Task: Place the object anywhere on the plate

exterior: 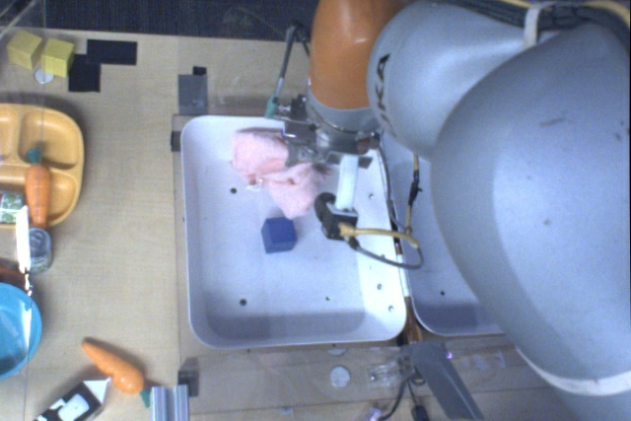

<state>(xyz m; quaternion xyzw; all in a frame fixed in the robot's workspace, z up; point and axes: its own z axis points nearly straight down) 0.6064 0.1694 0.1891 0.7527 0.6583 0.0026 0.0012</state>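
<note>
The gripper (301, 145) sits over the pink cloth (273, 170); I cannot tell its state. The blue block (279, 235) lies just below; descend squarely.

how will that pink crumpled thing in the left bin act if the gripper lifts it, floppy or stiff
Probably floppy: the pink cloth lies in soft rumpled folds, so it would likely sag and drape. It looks light for its spread. Pushed, it would likely bunch rather than slide whole, perhaps nudging the blue cube nearby.
</note>
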